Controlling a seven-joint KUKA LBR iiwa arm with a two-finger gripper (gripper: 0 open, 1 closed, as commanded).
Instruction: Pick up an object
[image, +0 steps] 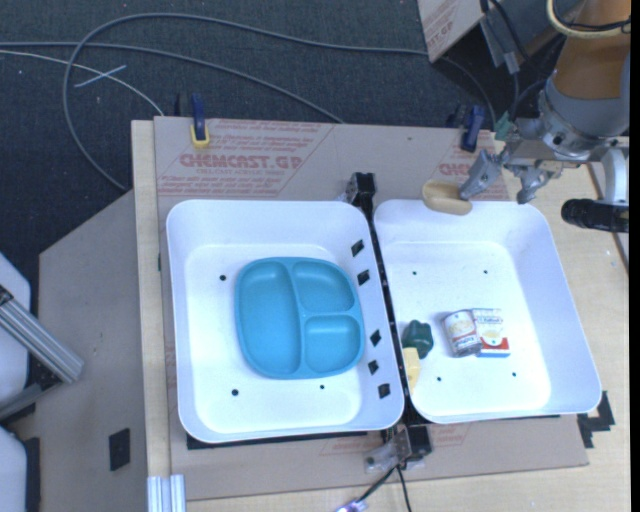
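In the right bin (530, 250) lie a small can with a white, red and blue packet (476, 332) and, by the left wall, a green and yellow item (415, 342). A tan, bread-like piece (446, 197) rests at the bin's back left rim. My gripper (503, 184) hangs over the back rim, just right of the tan piece. It is open, its two grey fingers (478, 178) spread with nothing between them. The left bin (200, 250) holds a blue divided plate (298, 317).
Black clips (362, 188) join the two bins along the middle seam. Blue clamps (199, 120) pin the cardboard base at the back. Cables (120, 70) run over the dark floor behind, and a cardboard box (448, 22) stands at the back right.
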